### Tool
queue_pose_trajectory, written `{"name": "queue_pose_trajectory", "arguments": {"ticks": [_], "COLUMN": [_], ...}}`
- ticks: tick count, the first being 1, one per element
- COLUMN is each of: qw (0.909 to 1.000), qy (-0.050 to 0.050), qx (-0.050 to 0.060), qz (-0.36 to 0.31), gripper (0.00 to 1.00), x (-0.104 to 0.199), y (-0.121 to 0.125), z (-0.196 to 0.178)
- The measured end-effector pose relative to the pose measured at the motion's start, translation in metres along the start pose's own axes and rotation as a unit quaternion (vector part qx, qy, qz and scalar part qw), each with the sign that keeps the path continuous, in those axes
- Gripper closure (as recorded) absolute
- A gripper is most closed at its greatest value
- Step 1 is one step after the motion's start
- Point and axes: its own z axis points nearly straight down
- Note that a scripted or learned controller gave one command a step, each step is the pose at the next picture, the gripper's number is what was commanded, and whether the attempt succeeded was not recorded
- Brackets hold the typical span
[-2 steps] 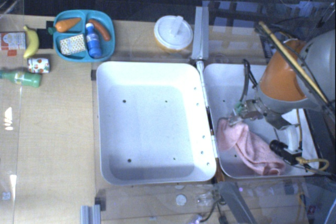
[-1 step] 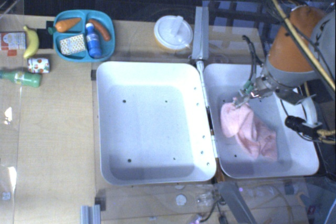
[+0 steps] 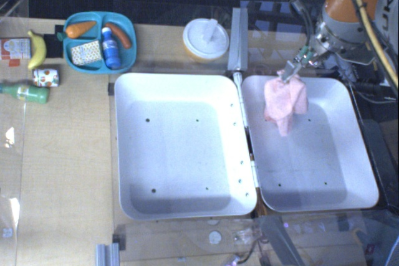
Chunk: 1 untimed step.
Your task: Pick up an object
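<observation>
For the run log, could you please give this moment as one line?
gripper: shut on pink cloth | cloth: hanging over right bin | left bin: untouched

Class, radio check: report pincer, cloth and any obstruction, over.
Pincer shut on pink cloth, top edge pinched. Cloth hanging over right bin, near its back wall. Nothing else near the cloth.

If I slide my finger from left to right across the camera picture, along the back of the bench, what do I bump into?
Yellow banana → blue divided tray → round white lid on a yellow cup → pink cloth hanging from the gripper over the right bin.
</observation>
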Motion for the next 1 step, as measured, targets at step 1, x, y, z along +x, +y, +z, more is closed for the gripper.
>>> {"name": "queue_pose_trajectory", "arguments": {"ticks": [1], "qw": [0.9995], "qy": [0.001], "qx": [0.002], "qz": [0.03], "gripper": [1.0], "x": [-0.0217], "y": [-0.018], "z": [0.0813]}}
